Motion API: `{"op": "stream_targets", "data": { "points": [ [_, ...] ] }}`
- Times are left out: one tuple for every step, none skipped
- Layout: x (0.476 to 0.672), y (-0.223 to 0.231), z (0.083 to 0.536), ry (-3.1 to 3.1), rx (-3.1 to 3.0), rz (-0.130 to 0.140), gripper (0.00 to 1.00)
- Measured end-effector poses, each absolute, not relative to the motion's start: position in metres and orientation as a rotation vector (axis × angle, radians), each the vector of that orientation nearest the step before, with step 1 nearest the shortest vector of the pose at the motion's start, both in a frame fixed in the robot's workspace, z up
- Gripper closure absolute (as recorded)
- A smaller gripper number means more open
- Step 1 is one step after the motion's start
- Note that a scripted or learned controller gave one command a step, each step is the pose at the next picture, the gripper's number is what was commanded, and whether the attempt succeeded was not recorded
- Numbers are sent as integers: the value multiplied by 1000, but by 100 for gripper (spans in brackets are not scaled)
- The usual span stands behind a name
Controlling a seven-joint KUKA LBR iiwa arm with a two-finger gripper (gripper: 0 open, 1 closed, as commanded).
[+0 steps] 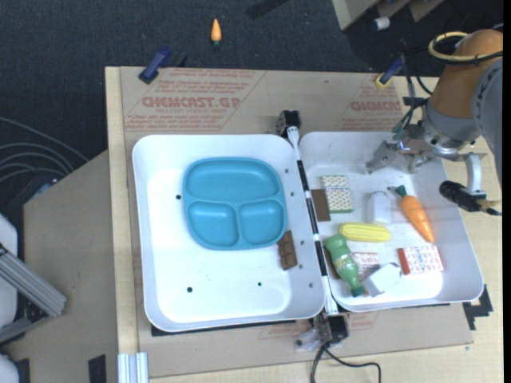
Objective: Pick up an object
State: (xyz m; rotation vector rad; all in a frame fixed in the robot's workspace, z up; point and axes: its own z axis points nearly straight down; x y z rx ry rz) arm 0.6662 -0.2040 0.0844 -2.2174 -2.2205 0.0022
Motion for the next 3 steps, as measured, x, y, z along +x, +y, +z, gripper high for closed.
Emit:
{"op": "stream_targets", "data": {
  "points": [
    [667, -204, 96, -2224, -2219, 1, 100],
    [667, -204, 96, -2223, -2219, 1, 0],
    [668, -204, 106, -2226, -2220, -1, 100]
  ]
}}
